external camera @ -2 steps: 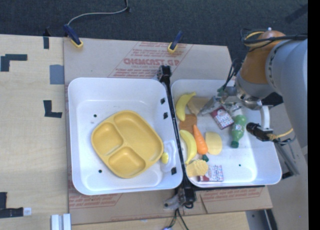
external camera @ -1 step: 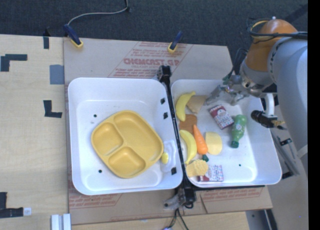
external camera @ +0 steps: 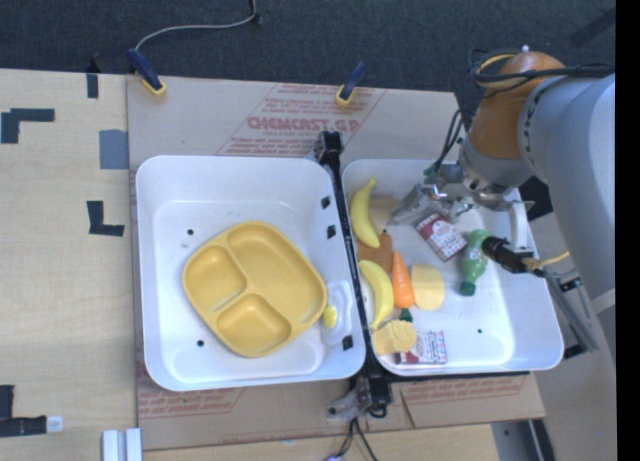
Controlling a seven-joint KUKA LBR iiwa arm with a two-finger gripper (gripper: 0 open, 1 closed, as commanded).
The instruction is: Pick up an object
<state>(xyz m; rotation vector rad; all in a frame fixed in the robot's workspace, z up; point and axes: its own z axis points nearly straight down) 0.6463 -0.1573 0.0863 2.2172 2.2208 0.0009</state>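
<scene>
My gripper hangs over the upper middle of the right bin, open, with nothing between its fingers. It is just right of a yellow banana and just up-left of a red and white packet. A green bottle lies to the right of that packet. Lower down lie an orange carrot, a second banana and a pale yellow fruit. Near the front rim are a small yellow piece and another red and white packet.
The left bin holds a yellow divided plate and a small yellow bit by the divider. The arm's orange band and grey body stand over the right bin's far right corner. Yellow clamps pin the cardboard at the back.
</scene>
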